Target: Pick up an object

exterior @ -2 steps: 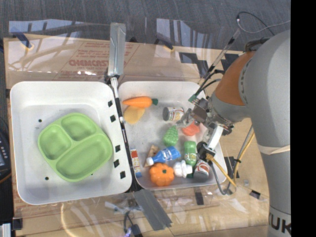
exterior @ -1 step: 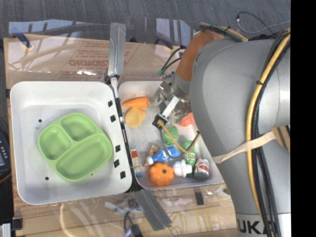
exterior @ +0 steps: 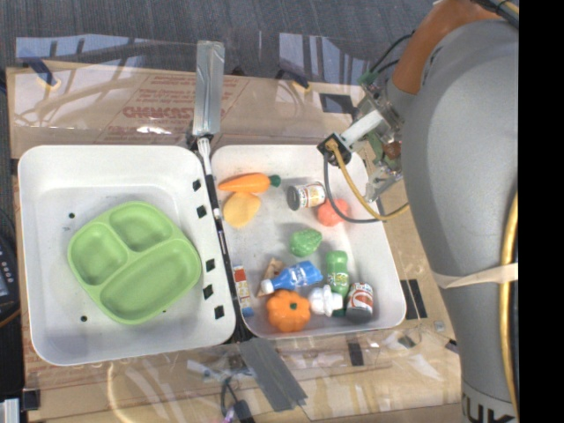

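Observation:
The right bin holds several toy items. An orange carrot and a yellow fruit lie at its back left. A small jar and a salmon-pink round piece sit toward the back right. A green pepper is in the middle. At the front are a blue bottle, a green bottle, an orange pumpkin, a white bottle and a red can. My gripper hangs over the bin's back right rim, just right of the pink piece, with nothing visibly held.
The left bin holds a green divided plate. A black-clipped divider separates the bins. A yellow cable loops down from the wrist over the right bin. The grey arm body fills the right side.

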`<move>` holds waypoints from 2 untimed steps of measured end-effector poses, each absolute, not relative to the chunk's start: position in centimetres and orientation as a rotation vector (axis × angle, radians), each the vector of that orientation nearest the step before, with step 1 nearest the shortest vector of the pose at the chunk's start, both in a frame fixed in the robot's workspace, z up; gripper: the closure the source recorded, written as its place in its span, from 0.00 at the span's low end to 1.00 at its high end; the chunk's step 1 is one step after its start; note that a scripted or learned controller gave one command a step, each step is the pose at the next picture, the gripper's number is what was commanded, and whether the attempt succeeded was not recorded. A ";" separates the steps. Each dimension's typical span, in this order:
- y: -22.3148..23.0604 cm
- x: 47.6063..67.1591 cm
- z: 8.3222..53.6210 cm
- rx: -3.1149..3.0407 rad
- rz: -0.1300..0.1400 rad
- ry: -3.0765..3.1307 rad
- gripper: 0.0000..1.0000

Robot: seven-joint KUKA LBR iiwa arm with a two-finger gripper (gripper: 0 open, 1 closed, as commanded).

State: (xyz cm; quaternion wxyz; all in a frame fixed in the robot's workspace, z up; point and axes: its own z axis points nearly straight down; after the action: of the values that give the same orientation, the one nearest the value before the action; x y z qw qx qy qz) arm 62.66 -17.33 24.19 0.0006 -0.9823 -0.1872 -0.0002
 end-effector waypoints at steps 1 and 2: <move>-18.6 59.4 42.7 -3.124 -0.003 -0.327 0.00; -15.2 51.5 27.3 -3.116 0.013 -0.355 0.00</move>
State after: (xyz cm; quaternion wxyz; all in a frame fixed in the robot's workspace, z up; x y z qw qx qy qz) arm 51.54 -15.17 27.26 0.0026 -0.9936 -0.1132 0.0041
